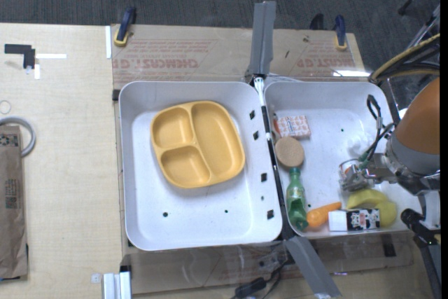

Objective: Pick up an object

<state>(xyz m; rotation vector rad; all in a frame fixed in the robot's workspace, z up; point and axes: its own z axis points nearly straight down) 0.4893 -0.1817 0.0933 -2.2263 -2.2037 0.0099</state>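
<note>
The right bin [329,115] holds several small objects. A pink-and-white packet [291,126] lies near its upper left, with a round tan disc [289,151] just below it. A green bottle [295,195] lies along the left wall, and an orange carrot [323,215] rests by its base. A yellow banana-like piece [373,202] and a white carton with black print [355,220] sit at the lower right. My gripper [353,176] hangs low over the bin's right side, just above the yellow piece, reaching in from the right.
The left bin [140,171] holds a yellow three-compartment plate [198,143]. A grey divider bar [262,38] rises between the bins at the back. Cardboard with two blue clamps lies behind the bins. Cables trail at the right edge.
</note>
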